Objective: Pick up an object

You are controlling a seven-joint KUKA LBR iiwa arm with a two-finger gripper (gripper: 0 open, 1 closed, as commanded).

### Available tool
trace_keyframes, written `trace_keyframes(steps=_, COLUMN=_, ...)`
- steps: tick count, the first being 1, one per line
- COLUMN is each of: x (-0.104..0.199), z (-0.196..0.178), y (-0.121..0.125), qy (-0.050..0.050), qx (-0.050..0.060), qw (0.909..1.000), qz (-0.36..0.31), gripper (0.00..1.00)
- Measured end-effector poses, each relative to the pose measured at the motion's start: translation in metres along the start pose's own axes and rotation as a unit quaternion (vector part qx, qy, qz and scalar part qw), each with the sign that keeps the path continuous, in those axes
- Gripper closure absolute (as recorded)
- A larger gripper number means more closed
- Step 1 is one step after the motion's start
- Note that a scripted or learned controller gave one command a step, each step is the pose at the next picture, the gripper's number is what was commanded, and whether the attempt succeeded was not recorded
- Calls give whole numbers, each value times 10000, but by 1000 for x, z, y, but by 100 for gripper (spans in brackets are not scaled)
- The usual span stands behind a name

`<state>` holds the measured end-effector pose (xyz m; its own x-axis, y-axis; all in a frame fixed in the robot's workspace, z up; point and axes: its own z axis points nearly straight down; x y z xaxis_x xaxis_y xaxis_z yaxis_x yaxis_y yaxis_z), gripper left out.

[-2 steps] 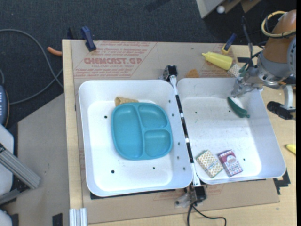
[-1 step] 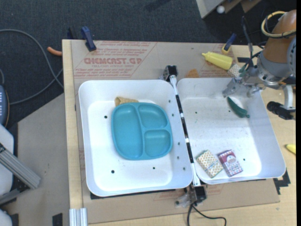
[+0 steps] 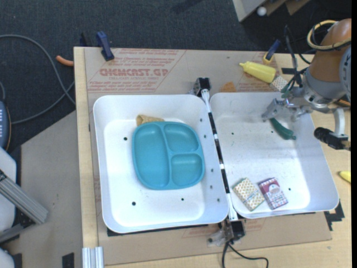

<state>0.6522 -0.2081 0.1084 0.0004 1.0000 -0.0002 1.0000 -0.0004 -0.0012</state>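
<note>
The arm (image 3: 326,66) is reaching in over the right bin (image 3: 312,205), its end effector (image 3: 280,115) hanging near the bin's far side. I cannot tell how wide it is standing. A green object (image 3: 284,130) is lying just below it, apparently on the bin floor. Two small boxes (image 3: 261,193) are sitting side by side near the front. A blue tray (image 3: 167,154) is lying in the left bin (image 3: 111,205), partly covering a tan item (image 3: 147,119).
</note>
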Motion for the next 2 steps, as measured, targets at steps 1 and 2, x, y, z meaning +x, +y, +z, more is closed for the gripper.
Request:
trace_keyframes(steps=1, x=0, z=-11, y=1, qy=-7, qx=-13, qw=10000, qz=0, gripper=100)
trace_keyframes(steps=2, x=0, z=-10, y=1, qy=-7, qx=-11, qw=10000, qz=0, gripper=0)
